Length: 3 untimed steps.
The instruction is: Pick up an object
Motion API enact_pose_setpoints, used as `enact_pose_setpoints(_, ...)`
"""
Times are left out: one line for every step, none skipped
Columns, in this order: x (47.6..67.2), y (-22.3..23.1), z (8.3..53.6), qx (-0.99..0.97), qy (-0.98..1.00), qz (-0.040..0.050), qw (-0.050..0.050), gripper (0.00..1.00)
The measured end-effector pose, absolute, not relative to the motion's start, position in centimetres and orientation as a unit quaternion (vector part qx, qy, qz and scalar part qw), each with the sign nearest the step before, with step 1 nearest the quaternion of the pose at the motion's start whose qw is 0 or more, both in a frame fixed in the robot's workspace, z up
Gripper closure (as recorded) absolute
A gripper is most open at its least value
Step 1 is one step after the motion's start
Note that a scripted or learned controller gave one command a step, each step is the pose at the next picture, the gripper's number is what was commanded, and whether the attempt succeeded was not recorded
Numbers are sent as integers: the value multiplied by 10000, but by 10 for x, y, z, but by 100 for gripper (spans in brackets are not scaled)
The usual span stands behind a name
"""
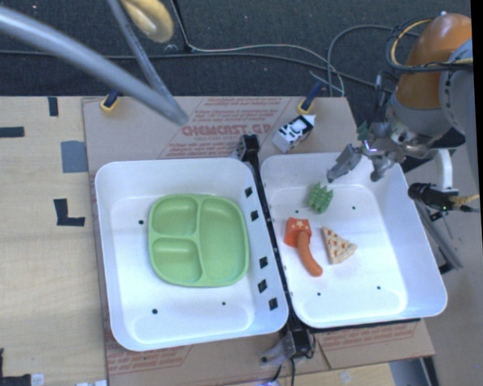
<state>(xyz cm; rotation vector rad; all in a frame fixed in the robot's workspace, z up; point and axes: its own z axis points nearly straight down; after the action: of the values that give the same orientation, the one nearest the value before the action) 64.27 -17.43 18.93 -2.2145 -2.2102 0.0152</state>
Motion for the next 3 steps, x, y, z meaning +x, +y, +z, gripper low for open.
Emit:
enact_pose_setpoints(646,-174,199,-7066,-7076,6,4,0)
enact_pose_setpoints(643,-176,154,-7066,-7076,21,16,0)
enact_pose_setpoints(645,-173,110,-7061,-7081,19,13,0)
